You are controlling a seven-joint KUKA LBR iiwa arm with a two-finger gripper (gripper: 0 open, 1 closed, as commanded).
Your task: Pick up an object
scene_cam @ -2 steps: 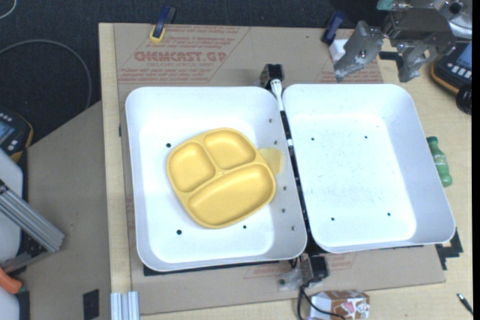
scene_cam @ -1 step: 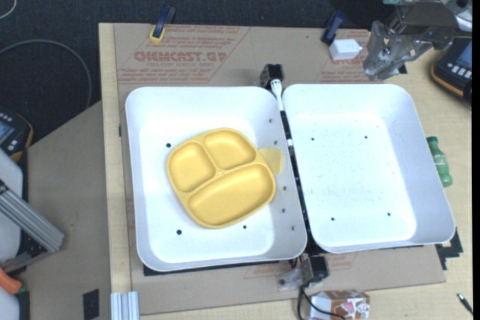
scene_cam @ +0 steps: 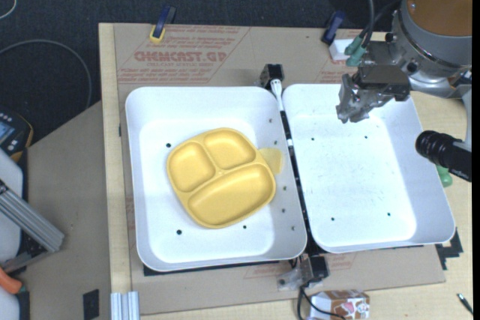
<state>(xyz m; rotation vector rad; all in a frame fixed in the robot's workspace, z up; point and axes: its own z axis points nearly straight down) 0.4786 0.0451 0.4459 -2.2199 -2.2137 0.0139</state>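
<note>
You'll find the yellow divided plate (scene_cam: pixel 220 177) lying in the left bin (scene_cam: pixel 142 161), toward its right wall. The gripper (scene_cam: pixel 351 113) hangs over the right bin's (scene_cam: pixel 375 183) far edge; its grip state can't be made out.

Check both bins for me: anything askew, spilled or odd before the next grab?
Nothing spilled or damaged. The yellow divided plate sits askew in the left bin, rotated against its walls. The gripper hangs above the right bin, away from the plate.
</note>
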